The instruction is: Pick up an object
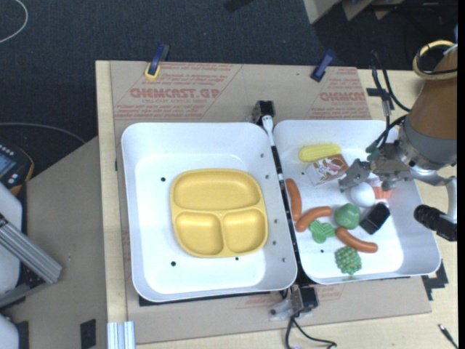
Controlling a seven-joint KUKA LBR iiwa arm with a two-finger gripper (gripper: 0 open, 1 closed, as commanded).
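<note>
The gripper (369,182) hangs low in the right bin (414,257), over a white egg-shaped object (360,194); whether it is open or closed cannot be told. An orange piece (383,192) lies just right of it and a black block (375,218) just below. Up and left lie a corn cob (320,152) and a red-and-white packet (328,169). Lower left crowd sausages (314,216), a green ball (347,214) and broccoli (322,230). Far left, the left bin (142,195) holds a yellow divided tray (218,211). Both bins rest on a cardboard-covered tabletop (218,86) above dark carpet (109,13).
</note>
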